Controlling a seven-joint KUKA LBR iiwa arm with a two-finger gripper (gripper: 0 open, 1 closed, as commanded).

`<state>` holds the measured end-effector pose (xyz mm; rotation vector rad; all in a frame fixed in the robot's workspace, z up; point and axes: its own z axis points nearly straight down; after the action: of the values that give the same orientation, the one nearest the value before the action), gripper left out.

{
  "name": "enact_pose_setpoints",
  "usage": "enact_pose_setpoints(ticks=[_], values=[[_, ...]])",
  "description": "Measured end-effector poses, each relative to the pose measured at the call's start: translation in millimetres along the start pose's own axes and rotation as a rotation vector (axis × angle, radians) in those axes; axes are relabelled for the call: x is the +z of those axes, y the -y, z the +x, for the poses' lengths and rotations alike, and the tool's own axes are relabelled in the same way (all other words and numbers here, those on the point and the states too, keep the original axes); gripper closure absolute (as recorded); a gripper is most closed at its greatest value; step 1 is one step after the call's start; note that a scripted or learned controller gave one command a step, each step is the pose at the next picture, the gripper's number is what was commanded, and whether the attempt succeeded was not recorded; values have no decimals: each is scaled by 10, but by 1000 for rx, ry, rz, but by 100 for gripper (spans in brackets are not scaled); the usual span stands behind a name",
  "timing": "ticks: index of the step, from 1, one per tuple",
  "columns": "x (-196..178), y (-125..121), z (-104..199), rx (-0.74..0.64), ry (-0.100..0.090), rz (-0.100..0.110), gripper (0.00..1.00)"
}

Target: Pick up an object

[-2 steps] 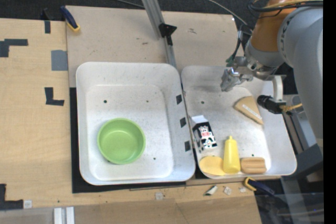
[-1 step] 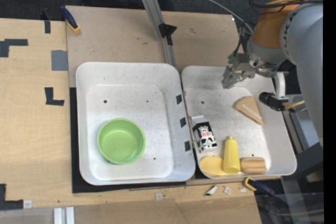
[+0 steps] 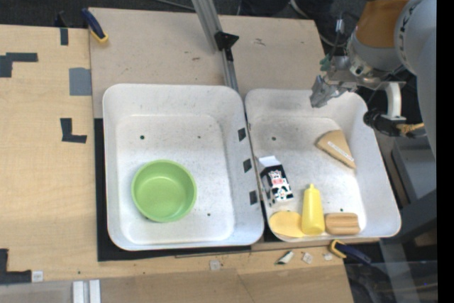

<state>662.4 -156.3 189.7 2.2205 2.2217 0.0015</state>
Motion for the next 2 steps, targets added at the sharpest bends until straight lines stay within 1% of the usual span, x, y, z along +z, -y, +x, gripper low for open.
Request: enact_pose_setpoints(ticks=[1, 2], values=[[-398, -5, 8, -1, 0, -1, 100], [-463, 141, 502, -4, -2, 6, 100]])
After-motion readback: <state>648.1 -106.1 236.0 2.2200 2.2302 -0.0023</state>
